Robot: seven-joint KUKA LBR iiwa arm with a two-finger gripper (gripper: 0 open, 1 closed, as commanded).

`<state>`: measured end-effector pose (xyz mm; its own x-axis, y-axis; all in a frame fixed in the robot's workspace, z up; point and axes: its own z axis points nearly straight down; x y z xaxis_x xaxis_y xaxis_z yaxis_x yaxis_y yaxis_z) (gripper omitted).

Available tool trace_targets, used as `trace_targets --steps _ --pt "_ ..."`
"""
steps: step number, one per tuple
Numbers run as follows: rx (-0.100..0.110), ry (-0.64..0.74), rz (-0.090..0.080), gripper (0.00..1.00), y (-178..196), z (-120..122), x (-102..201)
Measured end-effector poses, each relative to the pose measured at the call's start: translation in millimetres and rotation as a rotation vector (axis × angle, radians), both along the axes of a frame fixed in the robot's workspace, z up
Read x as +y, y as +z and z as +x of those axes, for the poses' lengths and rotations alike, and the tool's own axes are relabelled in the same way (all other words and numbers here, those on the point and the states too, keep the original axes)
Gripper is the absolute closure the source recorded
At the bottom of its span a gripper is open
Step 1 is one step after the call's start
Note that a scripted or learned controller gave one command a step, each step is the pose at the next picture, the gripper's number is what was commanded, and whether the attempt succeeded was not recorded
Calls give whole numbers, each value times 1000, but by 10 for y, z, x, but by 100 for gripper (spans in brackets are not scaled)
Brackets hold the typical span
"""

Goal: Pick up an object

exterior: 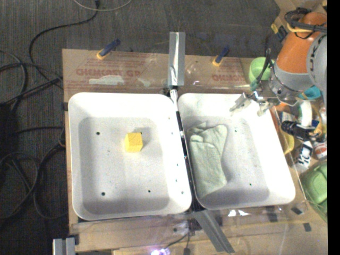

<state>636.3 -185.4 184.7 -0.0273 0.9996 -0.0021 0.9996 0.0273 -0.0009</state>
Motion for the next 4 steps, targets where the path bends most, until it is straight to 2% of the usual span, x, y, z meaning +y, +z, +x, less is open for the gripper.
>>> trace_targets --steps 1,2,3,4 --pt "-1 0 -1 0 878 -307 -387" --pt "3 -1 2 0 159 -72 327" --pt "1 30 -2 0 132 -170 -392" --pt "0 93 -1 0 599 -452 -385"
